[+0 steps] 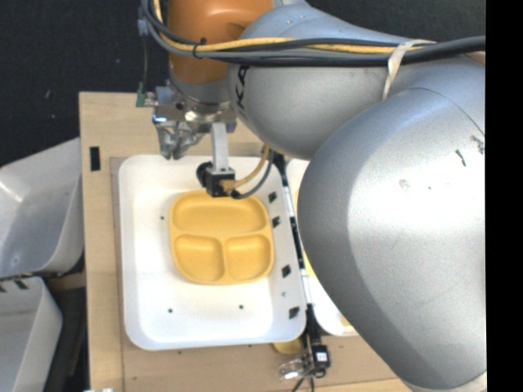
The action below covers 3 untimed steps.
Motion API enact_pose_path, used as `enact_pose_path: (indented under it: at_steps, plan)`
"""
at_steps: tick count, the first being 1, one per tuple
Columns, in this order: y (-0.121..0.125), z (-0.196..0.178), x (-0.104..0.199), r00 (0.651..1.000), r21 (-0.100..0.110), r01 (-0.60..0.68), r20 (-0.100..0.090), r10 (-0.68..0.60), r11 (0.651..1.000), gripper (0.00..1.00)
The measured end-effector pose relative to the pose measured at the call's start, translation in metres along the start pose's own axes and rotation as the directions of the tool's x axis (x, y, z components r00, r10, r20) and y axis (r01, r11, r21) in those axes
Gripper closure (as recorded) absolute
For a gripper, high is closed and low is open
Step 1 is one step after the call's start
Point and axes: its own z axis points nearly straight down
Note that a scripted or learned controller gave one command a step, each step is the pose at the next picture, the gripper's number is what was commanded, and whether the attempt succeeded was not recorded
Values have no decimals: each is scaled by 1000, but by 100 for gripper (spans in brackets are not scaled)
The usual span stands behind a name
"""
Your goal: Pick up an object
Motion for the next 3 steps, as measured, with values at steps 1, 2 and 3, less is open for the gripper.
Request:
enact_pose_path:
  at_steps: [1,2,3]
  plan:
    - [17,-5,-30,1000,-1,-13,5,13,1000,100]
    - [11,-14,-32,1000,6,-9,7,9,1000,100]
    - [-21,-2,-37,1000,5,-13,7,13,1000,100]
